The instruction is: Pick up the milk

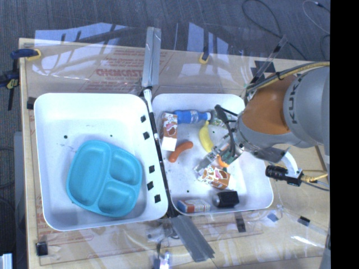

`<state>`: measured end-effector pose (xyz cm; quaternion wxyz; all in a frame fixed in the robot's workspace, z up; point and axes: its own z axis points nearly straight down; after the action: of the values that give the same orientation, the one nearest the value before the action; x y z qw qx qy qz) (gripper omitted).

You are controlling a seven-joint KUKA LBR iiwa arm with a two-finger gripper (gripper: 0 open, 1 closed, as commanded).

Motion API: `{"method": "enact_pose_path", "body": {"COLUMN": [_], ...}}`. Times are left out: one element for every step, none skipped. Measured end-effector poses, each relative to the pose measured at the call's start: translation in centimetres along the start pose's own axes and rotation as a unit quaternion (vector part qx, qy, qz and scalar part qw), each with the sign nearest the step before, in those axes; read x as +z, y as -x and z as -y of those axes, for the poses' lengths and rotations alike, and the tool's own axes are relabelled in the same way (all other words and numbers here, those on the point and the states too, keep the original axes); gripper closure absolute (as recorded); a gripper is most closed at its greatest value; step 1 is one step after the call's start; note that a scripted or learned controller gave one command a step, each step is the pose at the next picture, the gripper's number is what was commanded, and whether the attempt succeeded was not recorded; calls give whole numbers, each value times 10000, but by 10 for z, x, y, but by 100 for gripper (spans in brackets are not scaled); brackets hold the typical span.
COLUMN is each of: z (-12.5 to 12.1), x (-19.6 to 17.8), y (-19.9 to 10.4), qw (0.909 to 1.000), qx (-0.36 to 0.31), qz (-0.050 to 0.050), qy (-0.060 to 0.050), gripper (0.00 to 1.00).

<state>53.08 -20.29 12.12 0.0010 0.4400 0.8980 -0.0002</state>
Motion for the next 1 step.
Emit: {"method": "enact_pose_path", "body": {"z": [45], "x": [27], "y": [-26], "qw": [9984], "qx": [561], "qz": [10], "qy": [12], "gripper": [0]}}
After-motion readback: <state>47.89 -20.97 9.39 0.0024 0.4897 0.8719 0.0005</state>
